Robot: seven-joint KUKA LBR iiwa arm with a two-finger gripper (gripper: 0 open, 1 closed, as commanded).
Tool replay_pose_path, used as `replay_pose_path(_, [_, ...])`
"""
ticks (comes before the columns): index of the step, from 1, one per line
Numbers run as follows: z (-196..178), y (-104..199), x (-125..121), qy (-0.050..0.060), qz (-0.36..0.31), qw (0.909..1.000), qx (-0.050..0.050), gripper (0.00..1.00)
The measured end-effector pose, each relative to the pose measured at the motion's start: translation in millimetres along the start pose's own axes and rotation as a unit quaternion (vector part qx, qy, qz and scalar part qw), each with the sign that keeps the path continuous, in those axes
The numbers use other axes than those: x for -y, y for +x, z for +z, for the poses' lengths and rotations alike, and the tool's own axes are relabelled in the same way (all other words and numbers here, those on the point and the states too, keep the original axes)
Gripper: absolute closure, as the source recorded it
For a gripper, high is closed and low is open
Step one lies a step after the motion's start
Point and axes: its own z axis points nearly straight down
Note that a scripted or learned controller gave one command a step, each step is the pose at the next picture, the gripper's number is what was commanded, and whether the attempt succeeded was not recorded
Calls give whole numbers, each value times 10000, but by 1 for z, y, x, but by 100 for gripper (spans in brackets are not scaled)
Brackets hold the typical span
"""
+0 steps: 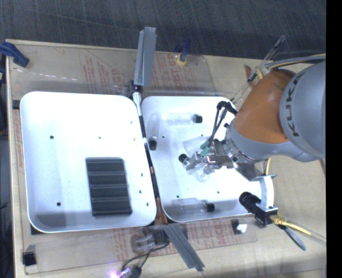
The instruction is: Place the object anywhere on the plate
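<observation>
While the gripper hangs over the right bin, finger state unclear, the plate lies at 9 o'clock.

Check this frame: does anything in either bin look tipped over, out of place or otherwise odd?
The clear bottles in the right bin lie on their sides, scattered. The dark ridged plate sits alone in the left bin. Nothing looks spilled or broken.
</observation>
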Motion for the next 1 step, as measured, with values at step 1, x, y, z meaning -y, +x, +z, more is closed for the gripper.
replay_pose_path(1, [-22,50,-43,5,1391,9903,-10,100])
